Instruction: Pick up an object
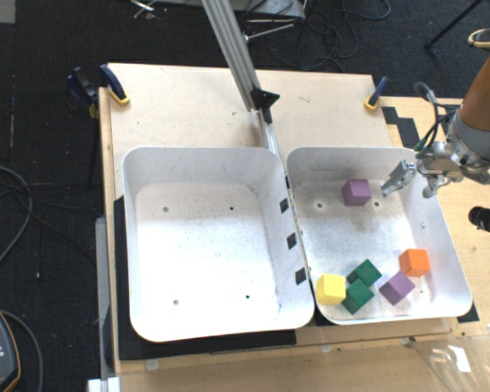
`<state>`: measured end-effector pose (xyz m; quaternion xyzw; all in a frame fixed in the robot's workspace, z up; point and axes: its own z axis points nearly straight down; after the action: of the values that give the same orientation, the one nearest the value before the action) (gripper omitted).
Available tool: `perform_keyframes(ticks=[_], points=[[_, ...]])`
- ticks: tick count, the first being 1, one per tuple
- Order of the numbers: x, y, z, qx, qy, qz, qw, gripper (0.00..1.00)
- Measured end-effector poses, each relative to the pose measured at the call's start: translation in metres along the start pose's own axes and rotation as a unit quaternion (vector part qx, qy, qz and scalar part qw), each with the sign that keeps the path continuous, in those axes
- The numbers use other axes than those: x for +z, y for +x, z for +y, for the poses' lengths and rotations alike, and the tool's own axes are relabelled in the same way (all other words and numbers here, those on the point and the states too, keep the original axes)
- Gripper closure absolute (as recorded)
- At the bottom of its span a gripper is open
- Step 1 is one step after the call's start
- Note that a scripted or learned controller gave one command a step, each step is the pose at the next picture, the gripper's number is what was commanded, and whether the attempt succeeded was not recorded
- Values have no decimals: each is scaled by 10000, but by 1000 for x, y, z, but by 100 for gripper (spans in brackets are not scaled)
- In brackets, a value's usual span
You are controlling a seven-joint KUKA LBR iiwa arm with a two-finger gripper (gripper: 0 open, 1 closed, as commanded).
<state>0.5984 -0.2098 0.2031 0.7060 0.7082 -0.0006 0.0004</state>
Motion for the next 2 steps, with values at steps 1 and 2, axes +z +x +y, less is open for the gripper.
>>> perform_keyframes(ticks=[1, 2], points=[[80, 18, 53, 20, -121, -26, 9999, 0], [106, 54, 49, -12, -23, 5, 10000, 0]])
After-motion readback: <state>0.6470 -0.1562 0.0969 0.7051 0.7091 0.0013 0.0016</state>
